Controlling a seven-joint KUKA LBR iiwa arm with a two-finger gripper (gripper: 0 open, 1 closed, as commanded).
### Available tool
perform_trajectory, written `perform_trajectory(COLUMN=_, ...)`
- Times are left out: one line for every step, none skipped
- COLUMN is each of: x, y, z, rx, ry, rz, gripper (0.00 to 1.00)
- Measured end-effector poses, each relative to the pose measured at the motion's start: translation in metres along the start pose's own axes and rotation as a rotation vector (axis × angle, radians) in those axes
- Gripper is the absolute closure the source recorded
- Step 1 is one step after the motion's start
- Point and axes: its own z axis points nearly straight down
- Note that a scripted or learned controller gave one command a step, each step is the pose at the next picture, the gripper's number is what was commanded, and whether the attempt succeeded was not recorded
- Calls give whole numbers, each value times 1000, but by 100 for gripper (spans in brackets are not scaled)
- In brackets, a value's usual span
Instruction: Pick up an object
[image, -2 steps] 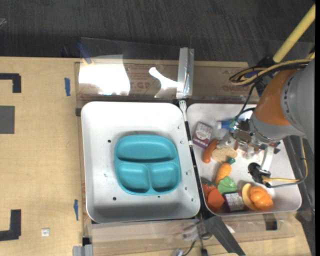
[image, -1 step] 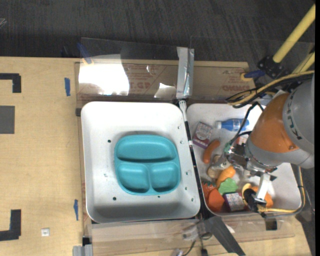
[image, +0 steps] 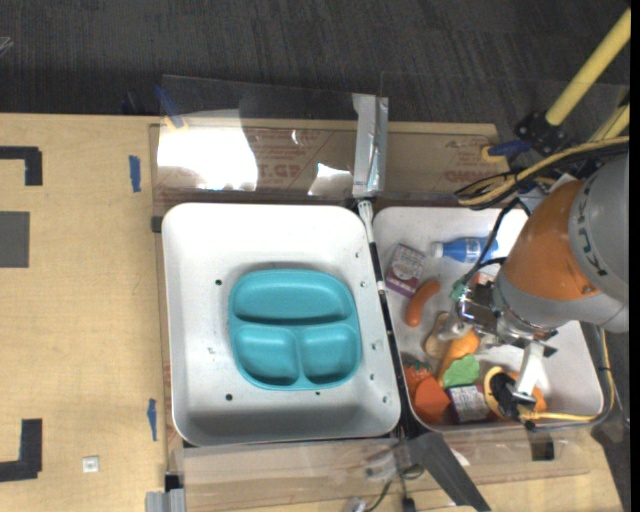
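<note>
starting at the front of the right bin (image: 592, 352), you have an orange lump (image: 430, 399) against the front left corner, with a green block (image: 461, 372) touching it just behind and a small dark packet (image: 468, 403) beside it. one step further back is a small orange piece (image: 463, 347), and right over it hangs the gripper (image: 468, 312), low in the clutter. you cannot tell from this angle whether the gripper is apart, together or clamped on anything, so don't count anything as held.

to the gripper's left, near but apart, is a sausage (image: 422, 301). its long axis runs on a slant, from front-left to back-right. for you, that is the relation to watch: the orange piece sits just in front of and under the tool, while the sausage calls for a short shift left and a wrist turn across its length.

further back are a purple and white packet (image: 405, 266) and a blue bottle (image: 462, 248) lying on its side by the back wall. the left bin (image: 190, 300) holds a teal plate (image: 295, 325), well apart.
</note>
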Motion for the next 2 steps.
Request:
perform_trajectory(x=0, y=92, z=10, rx=-1, ry=-4, rz=-141, gripper=100)
perform_trajectory(x=82, y=143, z=-86, rx=9, ry=-2, rz=-210, gripper=100)
